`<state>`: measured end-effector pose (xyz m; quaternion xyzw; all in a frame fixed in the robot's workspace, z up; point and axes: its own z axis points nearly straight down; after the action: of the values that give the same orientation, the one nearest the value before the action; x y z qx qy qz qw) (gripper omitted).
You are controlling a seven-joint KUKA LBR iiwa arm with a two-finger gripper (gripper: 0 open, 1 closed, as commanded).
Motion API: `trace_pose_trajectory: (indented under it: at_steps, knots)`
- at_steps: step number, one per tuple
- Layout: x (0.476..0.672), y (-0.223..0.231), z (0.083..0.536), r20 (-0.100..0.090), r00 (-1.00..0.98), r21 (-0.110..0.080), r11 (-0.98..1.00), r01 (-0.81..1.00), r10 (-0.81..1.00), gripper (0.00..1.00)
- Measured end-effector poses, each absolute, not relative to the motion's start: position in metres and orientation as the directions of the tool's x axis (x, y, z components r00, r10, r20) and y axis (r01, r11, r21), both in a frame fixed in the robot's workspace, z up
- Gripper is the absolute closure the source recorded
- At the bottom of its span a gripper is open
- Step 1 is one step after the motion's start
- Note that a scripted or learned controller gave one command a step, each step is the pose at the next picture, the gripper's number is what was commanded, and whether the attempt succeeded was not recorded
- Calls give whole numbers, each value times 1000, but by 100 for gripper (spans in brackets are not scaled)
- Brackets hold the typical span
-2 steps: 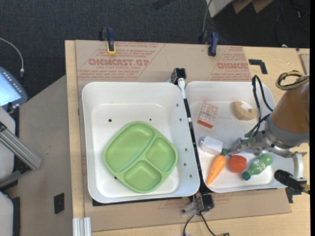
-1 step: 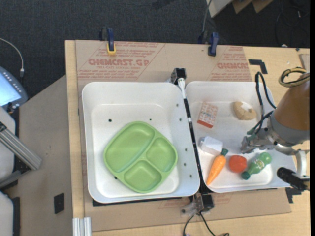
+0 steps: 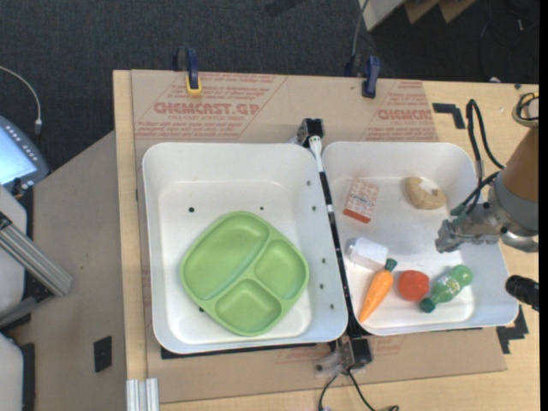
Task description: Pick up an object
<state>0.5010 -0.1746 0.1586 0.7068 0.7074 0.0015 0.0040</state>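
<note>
The right bin (image 3: 390, 157) holds several small items. A tan potato-like lump (image 3: 425, 193) lies at the back, with a red-and-white carton (image 3: 360, 200) to its left. Toward the front are a white block (image 3: 368, 252), an orange carrot (image 3: 377, 291), a red tomato (image 3: 413, 284) and a green bottle (image 3: 447, 288). My gripper (image 3: 451, 234) hangs over the bin's right side, just above the green bottle and to the right of the white block. Nothing shows in its grasp.
The left bin (image 3: 171, 171) holds a green divided plate (image 3: 245, 271) lying flat. A black divider strip (image 3: 327, 205) runs between the two bins. The grey arm (image 3: 518, 191) comes in over the right bin's right rim.
</note>
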Motion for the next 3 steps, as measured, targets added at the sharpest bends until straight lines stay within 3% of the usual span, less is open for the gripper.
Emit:
trace_pose_trajectory:
  at_steps: [1,2,3]
  knots:
    - [496,-183,215,-4,0,8,0,1000,1000,100]
    - [497,-184,220,-2,0,3,0,1000,1000,100]
    - [519,-141,216,0,-5,3,5,1000,1000,100]
